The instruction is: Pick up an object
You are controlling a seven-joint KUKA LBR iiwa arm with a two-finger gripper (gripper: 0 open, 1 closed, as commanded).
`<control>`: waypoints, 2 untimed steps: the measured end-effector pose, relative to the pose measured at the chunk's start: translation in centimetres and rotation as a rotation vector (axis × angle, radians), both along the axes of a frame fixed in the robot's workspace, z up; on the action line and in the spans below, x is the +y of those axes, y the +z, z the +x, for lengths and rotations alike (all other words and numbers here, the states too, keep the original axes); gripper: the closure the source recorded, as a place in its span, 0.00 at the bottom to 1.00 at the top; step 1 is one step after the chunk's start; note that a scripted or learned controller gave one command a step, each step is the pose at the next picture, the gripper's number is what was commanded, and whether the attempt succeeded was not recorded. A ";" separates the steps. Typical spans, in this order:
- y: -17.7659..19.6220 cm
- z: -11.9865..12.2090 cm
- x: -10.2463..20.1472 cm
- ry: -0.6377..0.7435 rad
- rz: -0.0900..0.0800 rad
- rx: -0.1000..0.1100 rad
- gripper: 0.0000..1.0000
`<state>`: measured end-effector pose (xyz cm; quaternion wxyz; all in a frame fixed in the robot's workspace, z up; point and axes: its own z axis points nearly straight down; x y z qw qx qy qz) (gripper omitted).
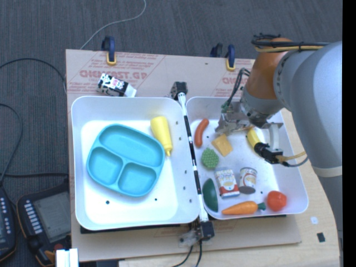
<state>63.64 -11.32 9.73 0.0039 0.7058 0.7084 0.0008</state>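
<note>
My gripper [229, 125] hangs low over the back middle of the right bin [296, 177], under the grey arm with its orange band. Just in front of it lies a yellow cheese wedge [222, 145]. To its left an orange-red sausage [200, 132] lies by the bin's left wall. A knobbly green piece [209, 158] sits in front of the sausage. A yellow item [253, 136] lies to the gripper's right, partly under the wrist. I see nothing held in the gripper.
Toward the right bin's front are a small carton [226, 182], a can [248, 178], a dark green piece [209, 194], a carrot [241, 208] and a tomato [276, 199]. The left bin [78, 149] holds a blue divided plate [125, 159] and a yellow bottle [162, 133].
</note>
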 end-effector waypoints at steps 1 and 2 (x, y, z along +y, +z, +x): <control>10.5 -1.0 7.2 -0.001 0.004 0.007 1.00; 10.4 -1.0 7.1 -0.002 0.003 0.010 0.00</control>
